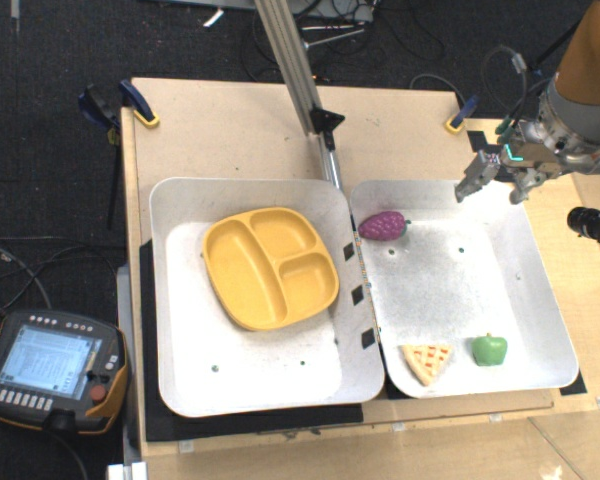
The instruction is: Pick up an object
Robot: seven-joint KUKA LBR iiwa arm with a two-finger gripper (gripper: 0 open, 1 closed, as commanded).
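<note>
In the right bin (540, 268) lie a purple bunch of grapes (382, 226) near the far left corner, a pizza slice (426, 361) and a green pepper (489, 349) near the front edge. My gripper (494, 186) hangs above the bin's far right corner, fingers spread open with nothing between them. It is well to the right of the grapes and far behind the pepper.
A yellow divided plate (271, 266) lies in the left bin (180, 298). A slanted metal pole (292, 53) rises behind the bins. Clamps (462, 115) sit on the board's far edge. A teach pendant (50, 368) lies on the floor at left.
</note>
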